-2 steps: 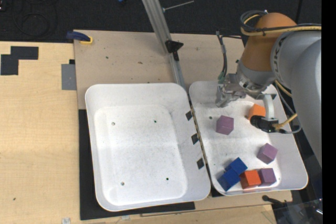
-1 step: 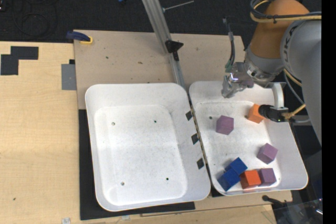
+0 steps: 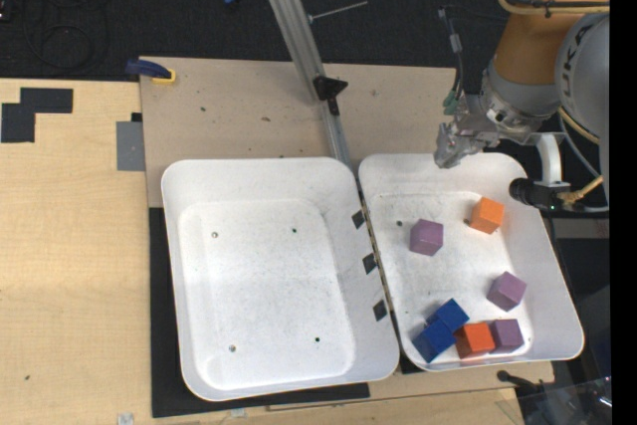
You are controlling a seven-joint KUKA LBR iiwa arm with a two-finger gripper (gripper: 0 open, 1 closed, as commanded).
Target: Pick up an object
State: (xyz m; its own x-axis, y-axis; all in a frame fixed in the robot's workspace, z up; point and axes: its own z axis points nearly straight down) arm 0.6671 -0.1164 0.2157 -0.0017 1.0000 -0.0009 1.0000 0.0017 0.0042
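I see my gripper (image 3: 455, 150) hanging over the far rim of the right bin (image 3: 563, 274); from this angle I can't tell how it is set, and nothing shows in it. Nearest in that bin lie an orange cube (image 3: 487, 214) and a purple cube (image 3: 426, 236). Another purple cube (image 3: 507, 290) sits nearer the front, and a cluster of blue, orange and purple blocks (image 3: 468, 331) touch in the front corner. The left bin (image 3: 189, 214) rests on a pale wooden bench (image 3: 70, 244), with dark floor beyond.
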